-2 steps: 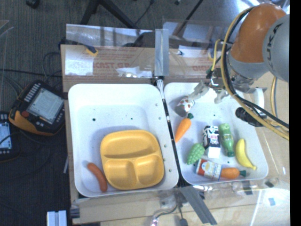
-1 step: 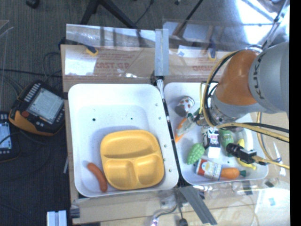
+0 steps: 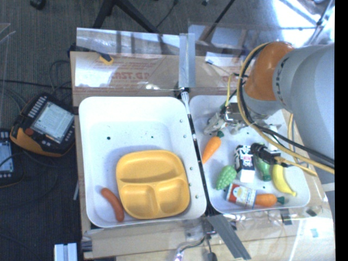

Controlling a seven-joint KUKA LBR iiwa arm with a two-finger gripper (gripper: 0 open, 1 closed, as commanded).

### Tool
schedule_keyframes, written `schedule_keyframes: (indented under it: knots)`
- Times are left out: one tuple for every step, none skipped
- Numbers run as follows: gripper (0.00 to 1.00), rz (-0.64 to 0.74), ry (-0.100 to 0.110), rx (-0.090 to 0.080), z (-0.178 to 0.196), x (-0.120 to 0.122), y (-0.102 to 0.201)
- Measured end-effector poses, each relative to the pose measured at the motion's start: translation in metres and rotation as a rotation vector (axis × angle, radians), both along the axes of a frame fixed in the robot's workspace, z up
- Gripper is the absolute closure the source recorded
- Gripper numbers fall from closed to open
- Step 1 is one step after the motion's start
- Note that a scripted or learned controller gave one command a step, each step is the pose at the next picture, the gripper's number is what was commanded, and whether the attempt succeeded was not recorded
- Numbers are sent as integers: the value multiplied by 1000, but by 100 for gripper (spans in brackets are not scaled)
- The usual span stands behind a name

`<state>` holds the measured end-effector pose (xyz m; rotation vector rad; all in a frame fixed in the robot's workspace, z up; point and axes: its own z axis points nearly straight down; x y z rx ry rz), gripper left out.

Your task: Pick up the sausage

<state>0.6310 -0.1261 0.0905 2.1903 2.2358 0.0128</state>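
The reddish-brown sausage (image 3: 112,204) lies in the left white bin (image 3: 136,113) at its front left corner, just beside the yellow divided plastic tray (image 3: 153,184), well apart from the gripper (image 3: 225,118) over the right white bin (image 3: 296,192), above the orange toy carrot (image 3: 211,147).

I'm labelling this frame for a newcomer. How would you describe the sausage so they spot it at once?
Look in the left white bin, beside the yellow divided plastic tray. At the tray's lower left corner lies the small reddish-brown sausage, the bin's only loose item, slim and curved.
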Motion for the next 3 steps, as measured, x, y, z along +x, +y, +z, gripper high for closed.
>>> schedule_keyframes:
  knots:
    - [0, 5, -2, -4, 0, 3, 28]
    - [100, 4, -1, -3, 8, 4, 27]
    - [100, -221, 18, 0, 122, 14, 118]
